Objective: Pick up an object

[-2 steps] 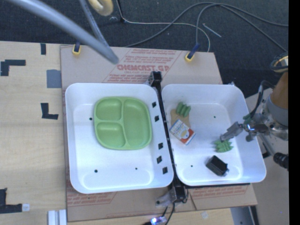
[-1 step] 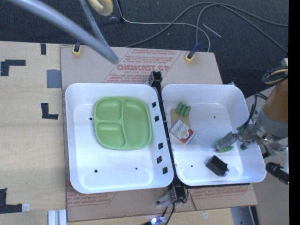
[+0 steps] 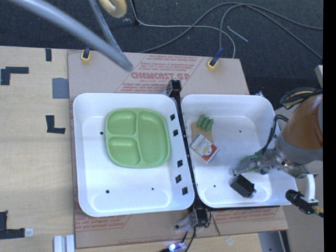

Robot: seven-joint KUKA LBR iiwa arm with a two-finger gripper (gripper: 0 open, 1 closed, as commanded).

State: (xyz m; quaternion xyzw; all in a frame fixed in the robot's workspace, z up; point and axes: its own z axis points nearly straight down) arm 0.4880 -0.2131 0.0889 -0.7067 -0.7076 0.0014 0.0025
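The right bin (image 3: 262, 109) holds a small green object (image 3: 205, 123) near its back left. Just in front of it lies a small white carton with red and blue print (image 3: 203, 148). My gripper (image 3: 243, 175) is low over the bin's front right part, well to the right of the carton and apart from it. A small black block (image 3: 243, 186) sits right at the gripper's tip; I cannot tell whether it belongs to the gripper or lies on the bin floor.
The left bin (image 3: 84, 140) bears a green divided plate (image 3: 137, 137). A black divider (image 3: 181, 140) runs between the bins. The arm's orange band (image 3: 304, 125) hangs over the right bin's right wall. Cables lie behind the bench.
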